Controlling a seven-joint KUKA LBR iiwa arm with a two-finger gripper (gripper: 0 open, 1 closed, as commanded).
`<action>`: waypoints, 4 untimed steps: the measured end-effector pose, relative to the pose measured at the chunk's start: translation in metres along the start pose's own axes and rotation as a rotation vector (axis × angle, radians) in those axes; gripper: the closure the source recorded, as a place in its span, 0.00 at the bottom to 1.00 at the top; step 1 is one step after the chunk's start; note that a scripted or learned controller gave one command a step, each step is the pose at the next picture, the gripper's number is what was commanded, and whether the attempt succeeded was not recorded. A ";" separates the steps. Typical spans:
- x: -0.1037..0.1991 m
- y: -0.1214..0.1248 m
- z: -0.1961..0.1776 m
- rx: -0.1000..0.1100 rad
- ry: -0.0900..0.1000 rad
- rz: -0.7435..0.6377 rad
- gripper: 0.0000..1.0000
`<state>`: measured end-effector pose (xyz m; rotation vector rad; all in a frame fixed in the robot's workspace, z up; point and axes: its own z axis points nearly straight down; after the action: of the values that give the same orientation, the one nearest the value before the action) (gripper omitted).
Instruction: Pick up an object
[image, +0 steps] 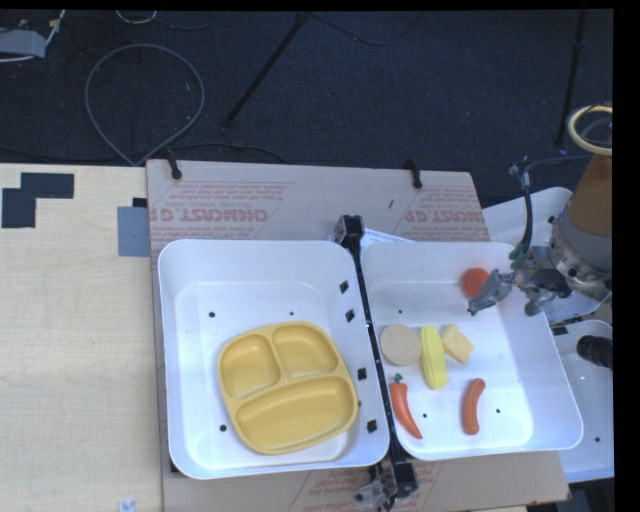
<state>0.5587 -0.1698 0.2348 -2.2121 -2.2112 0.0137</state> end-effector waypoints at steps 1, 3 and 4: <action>0.000 0.002 -0.004 -0.007 -0.002 -0.001 0.00; -0.005 0.002 0.112 -0.002 0.001 -0.001 0.00; -0.005 0.002 0.150 -0.009 -0.001 0.000 0.00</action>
<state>0.5586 -0.1747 0.0851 -2.2165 -2.2165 0.0051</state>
